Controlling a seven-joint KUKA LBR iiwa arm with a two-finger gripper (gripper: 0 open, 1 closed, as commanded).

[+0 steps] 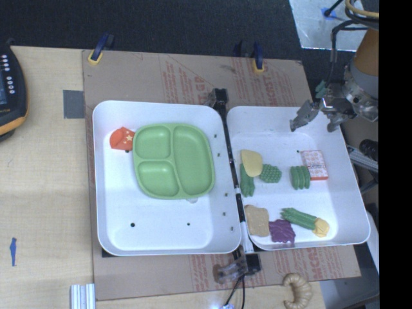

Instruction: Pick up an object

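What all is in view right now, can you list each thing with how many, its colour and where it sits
bins: 2, white, side by side on the bench
divided plate: 1, light green, in the left bin
red piece: 1, red with a yellow mark, left bin, at the plate's left edge
yellow piece: 1, right bin, near its left wall
green toys: 3, dark green, middle of the right bin
small packet: 1, pink and white, right bin, beside a green toy
tan piece: 1, right bin, front left
purple piece: 1, right bin, front
corn toy: 1, green and yellow, right bin, front
clamps: 2, blue and yellow, bench's far edge
gripper: 1, grey, open, above the right bin's far corner
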